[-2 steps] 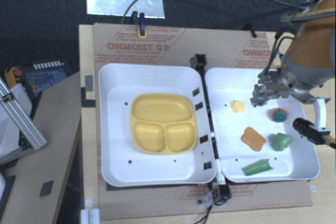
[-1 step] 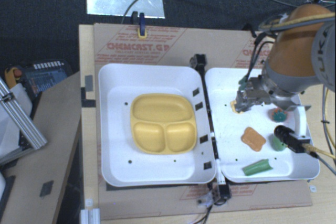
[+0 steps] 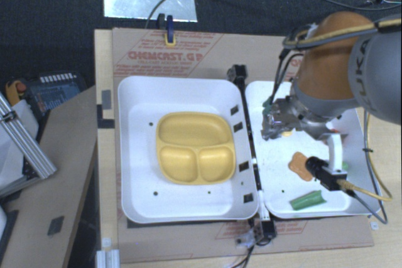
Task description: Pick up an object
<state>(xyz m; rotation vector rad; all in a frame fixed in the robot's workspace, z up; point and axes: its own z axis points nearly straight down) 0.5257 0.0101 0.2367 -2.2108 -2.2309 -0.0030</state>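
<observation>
My gripper hangs low over the upper left part of the right bin, with the grey arm and its orange band reaching in from the right. A small yellow object peeks out just beside the gripper, and I cannot tell whether they touch. An orange object lies a little below and right of the gripper. A green object rests near the bin's front edge. The arm hides much of the bin's back and right side.
The left bin holds a yellow divided plate. A black divider with clips runs between the bins. A black connector with a yellow cable and a white part hang off the arm over the right bin.
</observation>
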